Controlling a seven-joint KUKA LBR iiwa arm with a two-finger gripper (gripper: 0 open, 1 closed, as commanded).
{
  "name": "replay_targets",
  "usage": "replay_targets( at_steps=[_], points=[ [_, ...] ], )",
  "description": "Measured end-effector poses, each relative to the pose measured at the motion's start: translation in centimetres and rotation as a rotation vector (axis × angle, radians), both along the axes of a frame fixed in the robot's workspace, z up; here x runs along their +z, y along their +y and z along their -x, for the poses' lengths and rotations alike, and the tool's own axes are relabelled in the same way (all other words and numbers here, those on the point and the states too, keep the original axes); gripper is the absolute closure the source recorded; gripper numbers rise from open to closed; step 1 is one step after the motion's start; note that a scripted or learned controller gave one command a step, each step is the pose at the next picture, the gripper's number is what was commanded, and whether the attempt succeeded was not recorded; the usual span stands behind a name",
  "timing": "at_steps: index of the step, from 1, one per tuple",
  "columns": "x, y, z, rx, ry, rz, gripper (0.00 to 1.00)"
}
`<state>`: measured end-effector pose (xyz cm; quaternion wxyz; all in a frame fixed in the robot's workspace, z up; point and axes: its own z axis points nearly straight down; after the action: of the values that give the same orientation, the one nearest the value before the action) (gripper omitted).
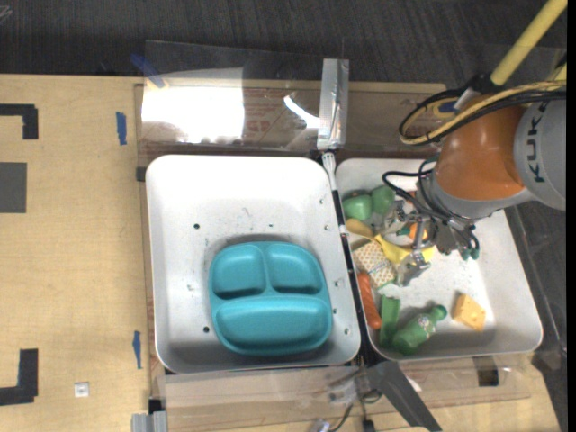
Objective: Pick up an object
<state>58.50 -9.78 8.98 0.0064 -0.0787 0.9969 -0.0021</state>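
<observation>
A tan table (63, 241) carries two white bins side by side. The left bin (171, 205) holds a big teal tray (268, 297) with three sections. The tray sits toward the 6 o'clock side of that bin.

The right bin (508, 286) holds a pile of small toys. Most of them crowd along its 9 o'clock wall. At 12 o'clock in that pile is a round green toy (358, 206). Below it lies a yellow toy (393, 248), and just beside that is a checkered piece (371, 259). An orange carrot-like toy (369, 302) lies along the wall. A small green block (390, 310) stands next to it. A green bottle-shaped toy (416, 327) lies on its side near the 6 o'clock edge. A yellow cheese wedge (468, 311) sits apart from the rest, toward 4 o'clock in the bin.

The arm (481, 160) reaches in from 3 o'clock. It has a big orange part above its wrist, with wires looping over it. The hand (417, 257) hangs low over the toy pile, right by the yellow toy. The hand is dark and tangled with wires, so I cannot tell if it is spread or pressed together. I also cannot tell if it touches any toy.

A clear plastic sheet (234, 106) lies on the table at 12 o'clock from the left bin.
</observation>
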Motion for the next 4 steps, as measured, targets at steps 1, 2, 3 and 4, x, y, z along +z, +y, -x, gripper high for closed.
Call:
replay_targets(
  at_steps=[1, 2, 3, 4],
  points=[
    [1.4, 0.1, -0.4, 0.001, -0.015, 0.002, 1.0],
    [14.2, 5.6, -4.2, -0.032, -0.003, -0.005, 1.0],
    [18.0, 3.8, -6.0, -0.154, 0.002, -0.005, 1.0],
    [22.0, 1.8, -8.3, -0.185, 0.002, -0.005, 1.0]
  ],
)
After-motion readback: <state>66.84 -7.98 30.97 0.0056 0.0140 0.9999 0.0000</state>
